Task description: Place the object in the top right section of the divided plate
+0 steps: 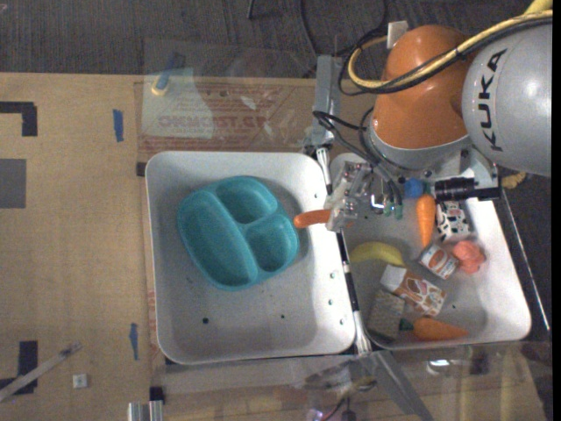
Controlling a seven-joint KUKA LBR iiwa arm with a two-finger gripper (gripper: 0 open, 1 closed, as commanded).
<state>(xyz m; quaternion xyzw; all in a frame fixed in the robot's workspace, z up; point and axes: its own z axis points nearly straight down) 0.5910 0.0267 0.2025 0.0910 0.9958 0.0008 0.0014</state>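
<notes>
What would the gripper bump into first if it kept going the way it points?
Probably the teal divided plate. The gripper, with an orange object at its tip, points left toward it, though height is unclear.

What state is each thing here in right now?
Divided plate: lies flat in the left bin, sections bare.
Orange object: at the tool, above the left bin's right edge, beside the plate.
Banana: lying in the right bin.
Carrot: lying in the right bin.
</notes>
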